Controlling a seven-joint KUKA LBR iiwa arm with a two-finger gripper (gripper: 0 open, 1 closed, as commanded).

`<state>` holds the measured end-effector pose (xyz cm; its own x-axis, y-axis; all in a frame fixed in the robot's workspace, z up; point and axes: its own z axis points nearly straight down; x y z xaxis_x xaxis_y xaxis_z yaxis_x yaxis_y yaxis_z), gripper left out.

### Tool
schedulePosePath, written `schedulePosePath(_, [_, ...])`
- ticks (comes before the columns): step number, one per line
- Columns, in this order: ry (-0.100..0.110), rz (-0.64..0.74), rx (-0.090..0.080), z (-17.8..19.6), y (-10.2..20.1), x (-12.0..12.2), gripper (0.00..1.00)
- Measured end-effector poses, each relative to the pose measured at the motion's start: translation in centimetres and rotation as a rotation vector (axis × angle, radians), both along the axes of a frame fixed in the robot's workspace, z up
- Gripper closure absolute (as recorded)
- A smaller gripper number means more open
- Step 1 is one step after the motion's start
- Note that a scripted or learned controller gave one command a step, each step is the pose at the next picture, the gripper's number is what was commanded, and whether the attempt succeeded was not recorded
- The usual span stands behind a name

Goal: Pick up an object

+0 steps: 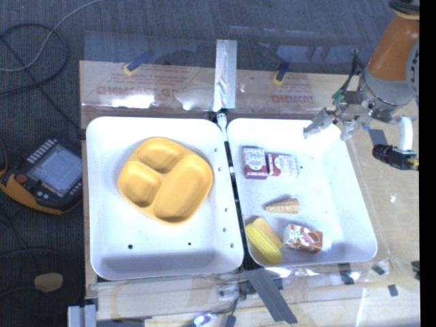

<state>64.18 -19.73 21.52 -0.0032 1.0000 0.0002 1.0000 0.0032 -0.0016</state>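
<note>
The right bin (361, 203) holds several small items. Two red-and-white cartons (254, 162) (283, 165) lie side by side near its back left. A tan cone (281, 206) lies in the middle, a yellow corn cob (263, 240) at the front left, and a red packet (302, 238) beside it. My gripper (332, 129) hangs over the bin's back right corner, above and to the right of the cartons. It is open, and there is nothing between its fingers.
A yellow divided plate (165, 179) takes up most of the left bin (102, 251). A metal divider strip (226, 73) stands behind the seam between the bins. A teach pendant (48, 176) and cables lie on the floor to the left.
</note>
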Motion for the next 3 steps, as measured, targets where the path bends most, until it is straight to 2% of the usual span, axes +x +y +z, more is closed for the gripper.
schedulePosePath(1, [-0.002,0.176,-0.002,-10.3,2.0,1.6,0.00])
schedulePosePath(2, [-0.035,0.204,-0.014,-11.4,4.3,-2.0,0.00])
schedulePosePath(3, [-0.040,0.355,-0.015,-11.4,6.6,-6.9,0.00])
